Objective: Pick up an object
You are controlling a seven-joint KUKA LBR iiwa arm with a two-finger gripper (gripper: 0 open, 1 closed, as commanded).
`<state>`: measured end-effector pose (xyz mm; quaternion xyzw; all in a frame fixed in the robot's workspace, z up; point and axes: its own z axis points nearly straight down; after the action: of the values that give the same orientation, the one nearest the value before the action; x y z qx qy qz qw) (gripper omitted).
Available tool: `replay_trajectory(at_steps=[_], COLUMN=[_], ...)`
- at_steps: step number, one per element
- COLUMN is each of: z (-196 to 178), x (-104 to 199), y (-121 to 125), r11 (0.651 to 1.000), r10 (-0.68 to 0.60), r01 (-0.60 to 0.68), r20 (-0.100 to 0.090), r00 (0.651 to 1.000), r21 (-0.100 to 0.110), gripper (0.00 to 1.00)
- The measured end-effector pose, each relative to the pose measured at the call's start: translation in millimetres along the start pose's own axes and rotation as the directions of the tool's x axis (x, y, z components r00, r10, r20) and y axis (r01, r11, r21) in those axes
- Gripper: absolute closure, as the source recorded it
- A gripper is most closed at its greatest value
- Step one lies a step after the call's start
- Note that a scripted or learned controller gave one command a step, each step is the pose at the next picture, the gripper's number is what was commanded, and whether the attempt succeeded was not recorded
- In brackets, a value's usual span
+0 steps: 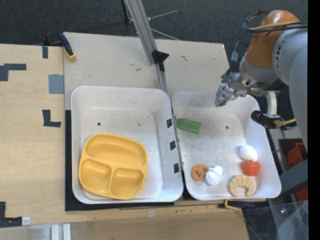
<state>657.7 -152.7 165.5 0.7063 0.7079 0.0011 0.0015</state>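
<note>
The arm is made of smooth, rounded light-grey casing, with 1 glossy orange band bulging like a dome above the wrist. A thin black cable loops over the orange part. Below it sits a darker grey wrist block, ending in a small metallic end effector of silvery, angular parts.

I see two white bins: the left bin carries a yellow divided tray, and the right bin holds a green piece, an orange-brown pretzel shape, a small white object, a white egg, a red item and a tan croissant. My arm reads grey with an orange band, over a pale wood bench marked with dark grey tape patches.
</note>
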Motion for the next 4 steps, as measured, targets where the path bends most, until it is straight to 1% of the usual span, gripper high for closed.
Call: replay_trajectory(at_steps=[1, 2, 3, 4], z=[-44.6, -98.4, -87.7, -80.6], x=[1.8, 2.1, 63.3, 108.6], y=[6.9, 8.4, -6.6, -28.9], r11=[1.000, 1.000, 1.000, 1.000], r10=[0.000, 0.000, -0.004, -0.003], r01=[0.000, 0.000, 0.004, 0.003], r20=[0.000, 0.001, -0.002, -0.002], r00=[1.000, 1.000, 1.000, 1.000], r21=[-0.001, -0.002, 0.007, 0.007], gripper=[1.00, 1.00, 1.00, 1.00])
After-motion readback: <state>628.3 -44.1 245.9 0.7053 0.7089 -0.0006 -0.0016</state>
